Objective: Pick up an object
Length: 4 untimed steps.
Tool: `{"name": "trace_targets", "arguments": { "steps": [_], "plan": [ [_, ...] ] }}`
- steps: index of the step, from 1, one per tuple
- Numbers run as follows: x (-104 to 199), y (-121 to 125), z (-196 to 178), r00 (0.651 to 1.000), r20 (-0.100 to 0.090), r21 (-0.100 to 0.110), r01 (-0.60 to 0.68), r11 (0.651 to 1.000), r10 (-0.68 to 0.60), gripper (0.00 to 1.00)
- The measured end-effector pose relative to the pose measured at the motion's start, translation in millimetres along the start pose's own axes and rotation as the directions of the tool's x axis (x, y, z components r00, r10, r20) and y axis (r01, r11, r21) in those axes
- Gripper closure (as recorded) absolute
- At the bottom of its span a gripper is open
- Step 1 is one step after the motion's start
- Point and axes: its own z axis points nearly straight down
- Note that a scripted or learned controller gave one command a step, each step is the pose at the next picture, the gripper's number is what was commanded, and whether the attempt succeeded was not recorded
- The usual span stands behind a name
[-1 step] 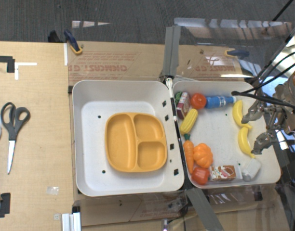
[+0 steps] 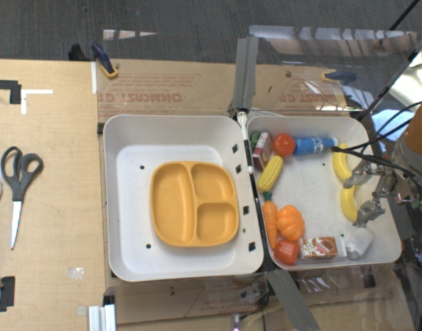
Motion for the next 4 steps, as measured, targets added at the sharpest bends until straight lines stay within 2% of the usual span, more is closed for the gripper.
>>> {"name": "trace_targets", "arguments": {
  "steps": [1, 2, 3, 4],
  "plan": [
    [11, -2, 63, 0.997, 0.002, 0.000, -0.078, 0.997, 0.078, 0.00],
    [10, 0, 56, 0.997, 0.000, 0.000, -0.074, 0.997, 0.074, 1.00],
    [3, 101, 55, 0.958, -0.001, 0.001, -0.288, 0.958, 0.288, 1.00],
    [-23, 41, 30, 0.999, 0.003, 0.001, 0.049, 0.999, -0.049, 1.00]
  ]
}}
